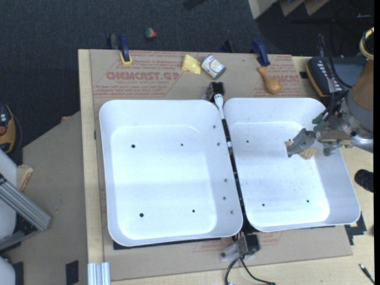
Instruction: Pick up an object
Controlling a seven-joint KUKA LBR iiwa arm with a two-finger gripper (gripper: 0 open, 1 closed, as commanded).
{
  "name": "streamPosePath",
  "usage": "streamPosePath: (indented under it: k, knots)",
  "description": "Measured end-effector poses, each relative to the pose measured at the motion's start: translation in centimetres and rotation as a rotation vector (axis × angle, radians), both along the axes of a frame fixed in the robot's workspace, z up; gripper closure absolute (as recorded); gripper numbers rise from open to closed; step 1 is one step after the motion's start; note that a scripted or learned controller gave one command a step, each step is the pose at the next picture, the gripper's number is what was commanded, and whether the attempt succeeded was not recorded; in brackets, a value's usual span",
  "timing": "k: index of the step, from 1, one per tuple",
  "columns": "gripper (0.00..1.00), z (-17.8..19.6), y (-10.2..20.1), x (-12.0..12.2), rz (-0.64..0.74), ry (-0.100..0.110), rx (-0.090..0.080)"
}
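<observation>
The near edge of the bench (178, 260) carries a cable connector (246, 245) below the junction of the two bins. The left bin (119, 218) and the right bin (338, 209) sit side by side, touching along a black centre strip; small dark holes mark each bin floor.

Above the right bin, toward its right wall, the gripper (303, 147) reaches in from the right on the grey arm (362, 108). A small tan object (307, 154) lies at the fingertips, touching or just beneath them. Whether the fingers clamp this object or merely rest over it cannot be determined, and the finger opening cannot be read.

Beyond the bins, on the far strip of the bench, lie a black-and-white item (215, 91) just behind the bin junction, a small white and grey box (213, 66), a yellow wedge-shaped piece (190, 65) beside it, and a wooden-coloured pear-shaped object (270, 82) to the right. Two blue clamps (123, 46) grip the far edge. A small coloured ball (151, 33) lies on the dark carpet beyond.
</observation>
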State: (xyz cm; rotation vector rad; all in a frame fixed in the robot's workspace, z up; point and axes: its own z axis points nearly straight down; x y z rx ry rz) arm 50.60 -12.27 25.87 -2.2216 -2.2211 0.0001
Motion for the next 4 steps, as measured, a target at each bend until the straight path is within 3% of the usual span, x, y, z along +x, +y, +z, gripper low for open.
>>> streamPosePath:
  k: [1, 2, 3, 4]
  knots:
    - [0.00, 15.0, -1.7, -2.7, 0.000, -0.019, -0.005]
    - [1.00, 15.2, -1.6, -2.5, 0.002, -0.007, -0.003]
    - [1.00, 4.7, 2.1, 1.0, 0.003, 0.003, 0.002]
    - [1.00, 15.5, -5.7, 6.8, -0.004, -0.017, -0.009]
